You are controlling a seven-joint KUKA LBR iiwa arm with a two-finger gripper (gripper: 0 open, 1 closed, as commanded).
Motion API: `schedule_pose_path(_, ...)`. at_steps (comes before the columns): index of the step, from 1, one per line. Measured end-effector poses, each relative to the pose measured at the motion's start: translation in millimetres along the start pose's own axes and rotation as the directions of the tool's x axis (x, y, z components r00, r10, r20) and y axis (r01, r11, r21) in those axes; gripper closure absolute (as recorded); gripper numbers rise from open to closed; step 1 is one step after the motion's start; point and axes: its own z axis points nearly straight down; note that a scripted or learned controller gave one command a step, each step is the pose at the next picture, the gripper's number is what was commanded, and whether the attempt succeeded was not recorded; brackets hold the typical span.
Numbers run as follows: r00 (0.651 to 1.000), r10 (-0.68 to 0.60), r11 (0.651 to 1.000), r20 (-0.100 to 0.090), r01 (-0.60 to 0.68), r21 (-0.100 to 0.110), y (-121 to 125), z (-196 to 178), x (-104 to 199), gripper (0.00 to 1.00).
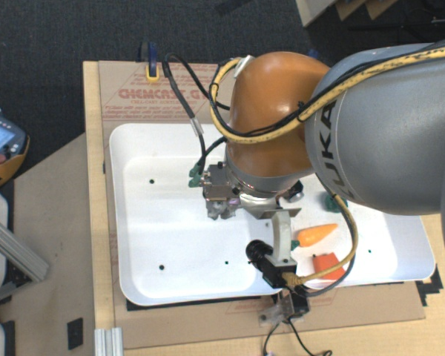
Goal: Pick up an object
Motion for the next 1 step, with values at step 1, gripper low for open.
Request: schedule_pose_path(1,1.0,-0.011,0.999,-0.014,0.01,-0.034,33.5,-155.1,36.4,1.0)
